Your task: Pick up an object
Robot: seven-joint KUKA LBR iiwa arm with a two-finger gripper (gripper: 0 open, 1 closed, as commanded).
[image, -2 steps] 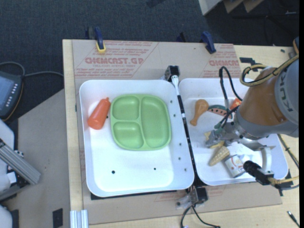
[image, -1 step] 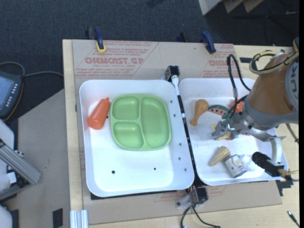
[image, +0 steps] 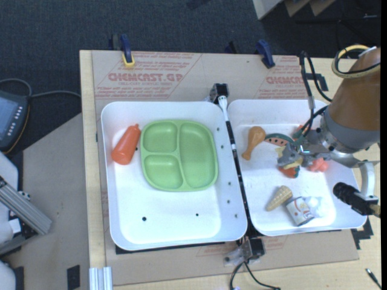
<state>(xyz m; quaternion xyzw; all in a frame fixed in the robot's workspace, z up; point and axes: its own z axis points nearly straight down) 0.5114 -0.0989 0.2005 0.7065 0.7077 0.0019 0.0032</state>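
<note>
My jaws (image: 294, 157) low in the right bin (image: 266, 222), over a small red toy (image: 290, 171).
I cannot tell how they stand. A toy drumstick (image: 254, 141), ice-cream cone (image: 279, 197) and small carton (image: 302, 209) lie nearby; a green divided plate (image: 179, 154) and orange bottle (image: 126, 144) sit in the left bin (image: 169, 228).

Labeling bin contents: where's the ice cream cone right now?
In the camera view the ice cream cone lies in the right bin, toward its near edge, just left of the small white carton and below the gripper.

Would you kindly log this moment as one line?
pincer low in right bin | over red toy | grasp unconfirmed
</note>
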